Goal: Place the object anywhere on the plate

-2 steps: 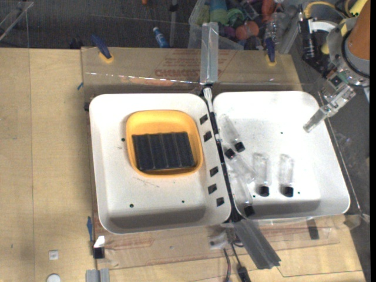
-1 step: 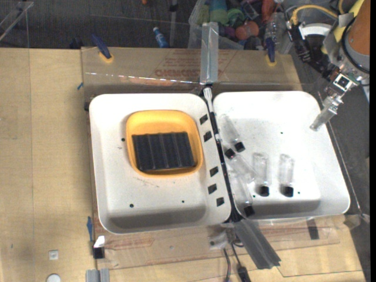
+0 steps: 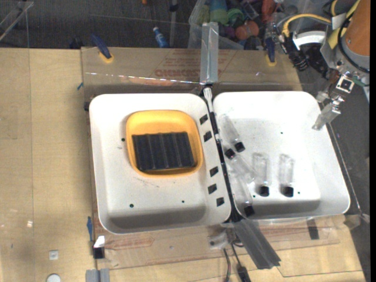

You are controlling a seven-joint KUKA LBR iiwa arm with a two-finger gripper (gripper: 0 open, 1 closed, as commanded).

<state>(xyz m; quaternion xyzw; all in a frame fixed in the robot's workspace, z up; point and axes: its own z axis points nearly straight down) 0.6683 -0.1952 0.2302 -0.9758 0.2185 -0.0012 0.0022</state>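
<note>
There are two white bins side by side on the tan surface (image 3: 41, 157). The left bin (image 3: 106, 157) has a yellow plate (image 3: 158, 117) in it. The plate sits a bit toward the far side of that bin.

A dark block (image 3: 163, 151) with ridges lies flat on the plate. It is on the middle and near part of the plate, and it looks like all of it is inside the plate's rim. Its long side runs left to right.

The right bin (image 3: 305, 107) has some small clear tubes with black caps. One tube (image 3: 232, 135) lies close to the wall between the bins, with its cap pointing near. Two more tubes (image 3: 259, 168) (image 3: 286, 168) lie next to each other on the near side of the bin. Their black caps point near too. They are apart from each other, not touching.

The gripper (image 3: 324, 115) is at the far right edge of the right bin. It is well apart from the plate and the dark block, and it is not touching the tubes. Nothing is in it that I can see. I cannot tell if it is open or closed. The arm (image 3: 358, 22) comes in from the far right corner, and its orange part shows there.

Little black squares (image 3: 211, 153) run in a row along the wall between the two bins. Far behind the bins there is a box of colorful toys (image 3: 241, 4).
</note>
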